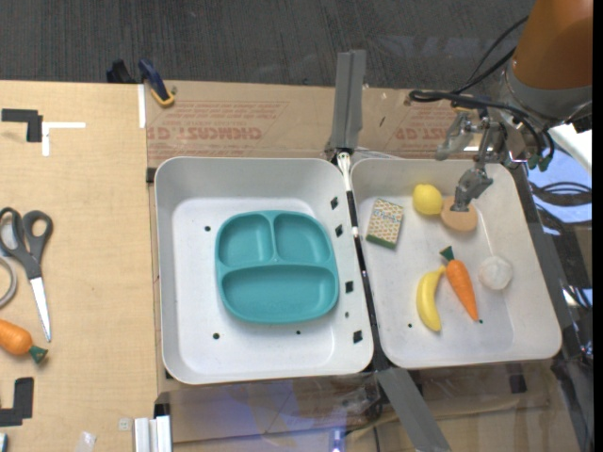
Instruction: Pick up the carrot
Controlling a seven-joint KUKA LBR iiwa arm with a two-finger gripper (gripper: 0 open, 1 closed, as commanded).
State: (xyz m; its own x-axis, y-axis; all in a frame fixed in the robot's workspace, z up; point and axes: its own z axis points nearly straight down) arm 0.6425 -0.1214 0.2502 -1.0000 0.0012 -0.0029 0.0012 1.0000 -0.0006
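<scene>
Camera view: carrot [461,287] lies in the right bin [528,347] toward its right wall, banana [430,300] just beside. Probably a light, stiff, smooth toy, so I'd pinch mid-body. The hand [468,193] hovers near the back wall; can't tell its grip state. Open floor toward the front edge.

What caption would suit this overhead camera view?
Robot hand hovers over the right bin, above a tan piece; the carrot lies beside a banana.

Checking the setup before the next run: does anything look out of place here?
Yes. A second carrot lies outside both bins, on the bench's left edge below the scissors. The carrot to pick lies in the right bin beside the banana.
</scene>
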